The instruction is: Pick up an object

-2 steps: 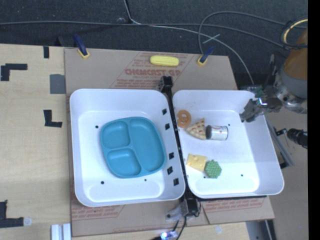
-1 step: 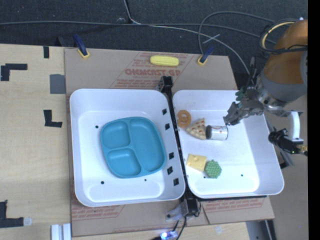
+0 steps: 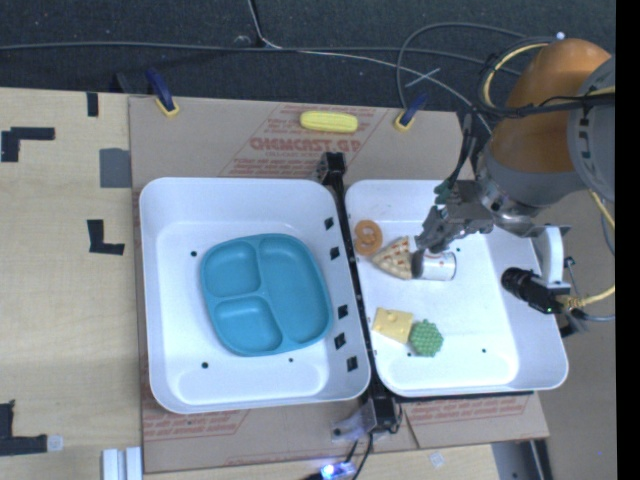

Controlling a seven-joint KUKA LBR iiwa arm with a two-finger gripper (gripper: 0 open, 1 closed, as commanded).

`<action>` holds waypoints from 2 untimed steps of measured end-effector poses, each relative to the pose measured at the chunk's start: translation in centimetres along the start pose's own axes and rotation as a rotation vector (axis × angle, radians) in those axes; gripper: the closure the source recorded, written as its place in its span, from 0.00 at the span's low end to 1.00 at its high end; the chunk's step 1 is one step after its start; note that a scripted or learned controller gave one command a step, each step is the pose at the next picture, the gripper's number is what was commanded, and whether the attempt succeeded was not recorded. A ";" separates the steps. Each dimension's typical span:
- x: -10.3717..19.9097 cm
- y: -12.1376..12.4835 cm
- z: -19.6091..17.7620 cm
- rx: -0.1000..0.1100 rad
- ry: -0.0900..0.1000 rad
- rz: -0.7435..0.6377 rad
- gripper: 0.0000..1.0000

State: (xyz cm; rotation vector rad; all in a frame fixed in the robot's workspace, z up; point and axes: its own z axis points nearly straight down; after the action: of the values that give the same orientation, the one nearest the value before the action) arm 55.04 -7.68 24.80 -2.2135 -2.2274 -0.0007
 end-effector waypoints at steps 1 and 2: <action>4.8 -0.1 1.5 0.001 -0.002 0.003 1.00; 10.1 -1.6 1.4 0.002 -0.001 0.001 1.00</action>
State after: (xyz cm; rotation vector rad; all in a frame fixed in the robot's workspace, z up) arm 53.41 2.41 23.39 -2.2142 -2.2252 0.0029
